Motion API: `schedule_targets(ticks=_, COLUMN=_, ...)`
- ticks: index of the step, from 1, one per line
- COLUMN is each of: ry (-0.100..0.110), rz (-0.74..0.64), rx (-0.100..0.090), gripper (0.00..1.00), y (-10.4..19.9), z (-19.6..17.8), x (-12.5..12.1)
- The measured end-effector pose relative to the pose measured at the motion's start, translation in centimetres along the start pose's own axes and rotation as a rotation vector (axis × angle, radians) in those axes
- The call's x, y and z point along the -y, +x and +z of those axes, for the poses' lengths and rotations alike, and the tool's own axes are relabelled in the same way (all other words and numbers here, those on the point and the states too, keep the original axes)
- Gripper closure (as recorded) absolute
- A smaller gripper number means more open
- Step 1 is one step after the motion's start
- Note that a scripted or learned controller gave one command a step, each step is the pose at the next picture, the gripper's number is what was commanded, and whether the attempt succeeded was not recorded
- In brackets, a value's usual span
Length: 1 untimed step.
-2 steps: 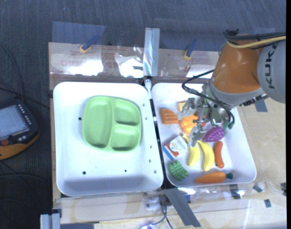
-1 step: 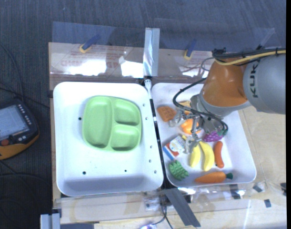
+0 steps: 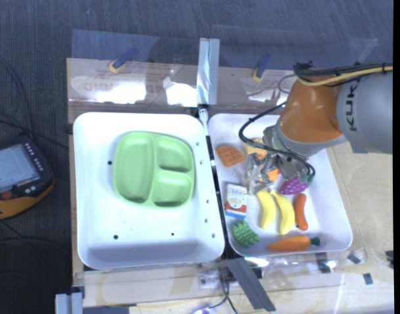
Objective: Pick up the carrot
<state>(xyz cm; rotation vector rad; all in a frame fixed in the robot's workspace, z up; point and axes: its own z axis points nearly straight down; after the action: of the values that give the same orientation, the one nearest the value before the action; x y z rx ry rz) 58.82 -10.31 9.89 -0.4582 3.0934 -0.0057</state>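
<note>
The carrot (image 3: 290,243) is orange with a green stem end and lies flat along the front wall of the right bin (image 3: 335,205). My gripper (image 3: 260,174) hangs over the middle of that bin, well behind the carrot, its metal fingers pointing down beside an orange piece. The grey arm with its orange band (image 3: 311,113) reaches in from the right above the bin's back half and hides what lies under it.
In the right bin lie a waffle-like orange piece (image 3: 230,155), a small carton (image 3: 236,197), two bananas (image 3: 275,211), purple grapes (image 3: 293,186), a red sausage (image 3: 300,212) and a green broccoli (image 3: 245,233). The left bin (image 3: 95,227) holds a green divided plate (image 3: 153,168).
</note>
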Motion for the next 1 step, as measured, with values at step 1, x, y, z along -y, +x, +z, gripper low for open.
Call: schedule_targets(ticks=1, ry=-0.004, rz=0.203, rx=-0.011, gripper=1.00, y=1.61, z=-8.51, x=-1.80)
